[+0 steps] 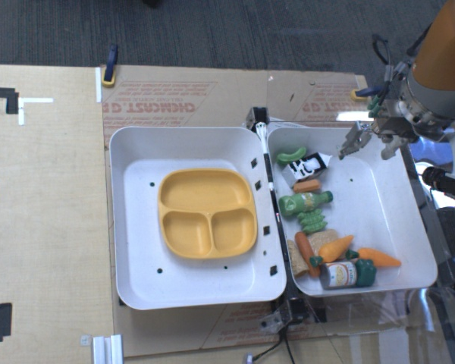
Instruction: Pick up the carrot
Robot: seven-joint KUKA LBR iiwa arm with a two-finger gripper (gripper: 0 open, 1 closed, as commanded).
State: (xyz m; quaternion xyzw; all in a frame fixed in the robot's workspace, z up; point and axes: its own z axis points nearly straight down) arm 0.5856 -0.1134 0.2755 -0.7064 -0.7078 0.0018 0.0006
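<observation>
Carrot [378, 258] low in right bin [379, 180], gripper [371, 143] above — empty

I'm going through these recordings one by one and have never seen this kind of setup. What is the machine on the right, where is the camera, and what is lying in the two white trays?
The single camera is fixed above the bench and looks down at a slant. The grey and orange shape at the right is a robot arm; its two-finger gripper hangs over the upper edge of the right bin, with nothing between its fingers. The left bin holds a yellow divided plate. The right bin holds toy food in a heap along its left and lower sides: a carrot, which the arm is meant to pick up, a green bottle, a small can and other pieces. The carrot lies at the lower edge, well apart from the gripper.
</observation>
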